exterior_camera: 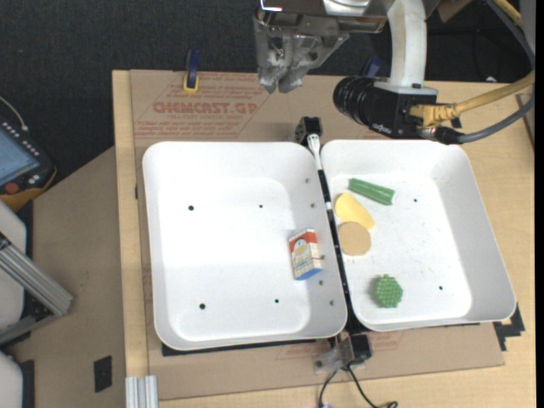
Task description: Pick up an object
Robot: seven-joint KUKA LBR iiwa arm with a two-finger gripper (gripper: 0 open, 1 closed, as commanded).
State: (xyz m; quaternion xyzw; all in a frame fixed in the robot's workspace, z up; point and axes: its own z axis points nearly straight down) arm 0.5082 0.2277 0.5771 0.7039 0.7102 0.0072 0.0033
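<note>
Arm enters at the top of the camera view, wrist pointed straight down, gripper (280, 76) hanging high at the view's upper middle, nothing visible between its metal fingers (270, 68).

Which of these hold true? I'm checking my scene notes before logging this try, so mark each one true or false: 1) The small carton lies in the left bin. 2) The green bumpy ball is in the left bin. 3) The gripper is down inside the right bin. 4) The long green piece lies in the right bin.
1) True: the small carton lies in the left bin, near its right wall.
2) False: the green bumpy ball is in the right bin.
3) False: the gripper hangs above the cardboard behind the bins.
4) True: the long green piece lies there.
</note>
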